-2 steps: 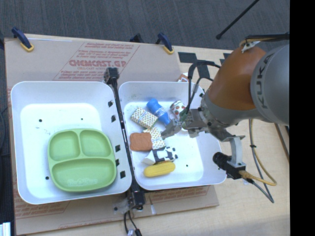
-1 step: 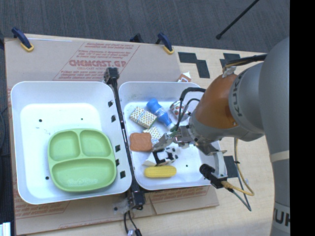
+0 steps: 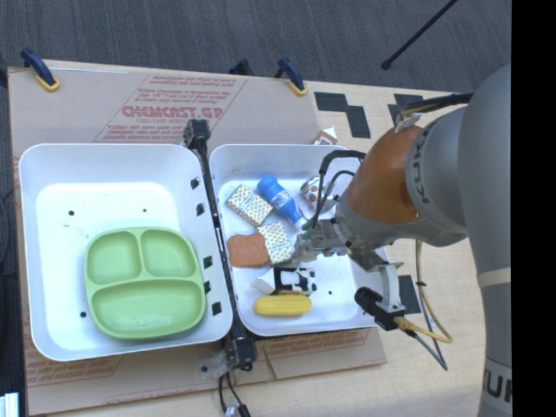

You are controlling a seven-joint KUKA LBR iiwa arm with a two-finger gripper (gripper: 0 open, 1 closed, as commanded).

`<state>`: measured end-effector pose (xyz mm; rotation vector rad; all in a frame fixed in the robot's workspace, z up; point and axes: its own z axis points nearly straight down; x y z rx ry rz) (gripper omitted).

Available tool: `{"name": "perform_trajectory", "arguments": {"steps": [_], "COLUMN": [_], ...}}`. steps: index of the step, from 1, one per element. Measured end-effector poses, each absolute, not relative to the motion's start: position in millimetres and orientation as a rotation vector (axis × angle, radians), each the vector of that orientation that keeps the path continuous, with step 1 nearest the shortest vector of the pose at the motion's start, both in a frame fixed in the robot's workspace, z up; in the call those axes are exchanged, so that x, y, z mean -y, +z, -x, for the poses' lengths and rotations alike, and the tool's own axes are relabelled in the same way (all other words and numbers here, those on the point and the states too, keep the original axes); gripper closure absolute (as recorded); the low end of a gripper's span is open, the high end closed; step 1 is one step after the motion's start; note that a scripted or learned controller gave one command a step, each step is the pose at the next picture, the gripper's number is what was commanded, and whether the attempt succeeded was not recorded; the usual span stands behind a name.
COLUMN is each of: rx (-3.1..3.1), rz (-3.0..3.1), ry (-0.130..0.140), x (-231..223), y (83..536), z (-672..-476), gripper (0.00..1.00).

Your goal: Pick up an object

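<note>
My gripper [image 3: 293,279] hangs low in the right bin [image 3: 343,315], just above a yellow corn cob [image 3: 282,304] that lies near the bin's front wall. A brown round-cornered slice [image 3: 248,250] lies just to the left of the gripper. Behind it are a patterned packet [image 3: 276,241], a second patterned box [image 3: 248,204] and a blue bottle [image 3: 278,197]. Part of a shiny wrapped item [image 3: 311,189] sits beside the bottle, half hidden by the wrist. Nothing shows in the gripper's grasp.
The left bin [image 3: 52,181] holds a green divided plate [image 3: 143,281]. A black divider clip line [image 3: 208,224] runs between the bins. The grey arm with its orange band [image 3: 387,181] covers the right bin's right side, and cables [image 3: 417,324] trail off it.
</note>
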<state>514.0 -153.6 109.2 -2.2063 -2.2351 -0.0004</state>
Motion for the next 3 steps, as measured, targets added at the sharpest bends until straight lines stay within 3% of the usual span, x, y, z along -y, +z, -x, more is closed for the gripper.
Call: {"name": "perform_trajectory", "arguments": {"steps": [1, 2, 3], "rx": [2.235, 2.242, 2.242], "rz": [2.206, 2.200, 2.200], "ry": [-0.001, 0.003, 0.002], "x": [153.5, 153.3, 153.3], "y": [109.2, 119.1, 119.1], "z": [-514.0, -514.3, -514.3], "gripper": [0.00, 1.00, 0.00]}}
